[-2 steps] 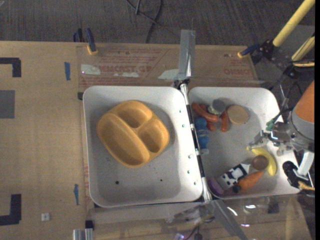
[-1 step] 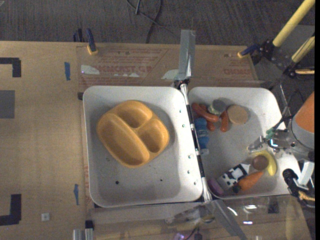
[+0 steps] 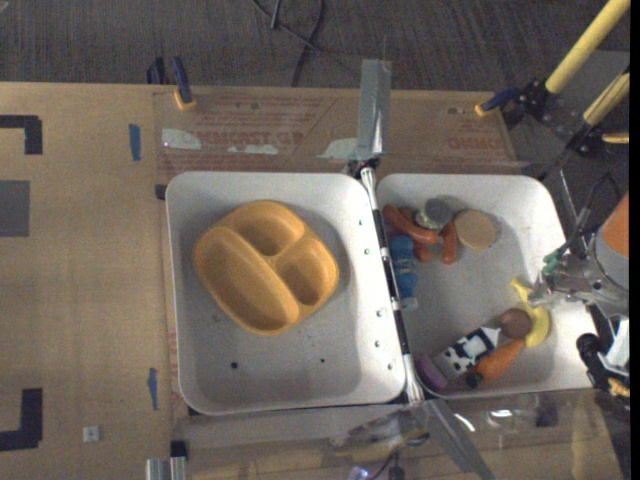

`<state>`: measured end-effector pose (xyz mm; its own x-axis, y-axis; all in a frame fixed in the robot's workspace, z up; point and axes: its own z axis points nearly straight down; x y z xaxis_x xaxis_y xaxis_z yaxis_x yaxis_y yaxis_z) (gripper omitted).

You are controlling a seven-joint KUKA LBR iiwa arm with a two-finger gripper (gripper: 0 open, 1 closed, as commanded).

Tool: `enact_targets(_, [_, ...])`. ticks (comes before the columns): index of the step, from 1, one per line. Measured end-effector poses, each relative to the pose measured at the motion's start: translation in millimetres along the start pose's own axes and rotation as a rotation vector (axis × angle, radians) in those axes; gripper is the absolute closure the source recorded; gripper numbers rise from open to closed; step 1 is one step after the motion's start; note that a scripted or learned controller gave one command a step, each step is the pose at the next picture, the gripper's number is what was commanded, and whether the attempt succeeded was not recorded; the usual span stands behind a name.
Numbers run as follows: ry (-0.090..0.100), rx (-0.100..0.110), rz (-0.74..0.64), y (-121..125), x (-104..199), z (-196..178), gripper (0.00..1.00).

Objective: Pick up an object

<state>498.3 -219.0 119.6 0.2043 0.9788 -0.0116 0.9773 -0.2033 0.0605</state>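
While the gripper hovers at the right bin's edge near a banana, its grip state is unclear

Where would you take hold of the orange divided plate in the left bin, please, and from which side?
Probably at the rim of the orange divided plate, coming straight down from above. It lies flat and upright in the left bin with clear floor all round, so one finger could go outside the rim and the other inside a compartment. The edge facing the right bin is closest to the gripper.
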Motion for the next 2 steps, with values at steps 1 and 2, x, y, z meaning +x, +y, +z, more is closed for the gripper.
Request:
enact_targets(1, [0.012, 0.008, -0.010, -0.4, 7.8, 1.1, 0.00])
enact_targets(2, [0.012, 0.008, -0.010, -0.5, 7.8, 1.1, 0.00])
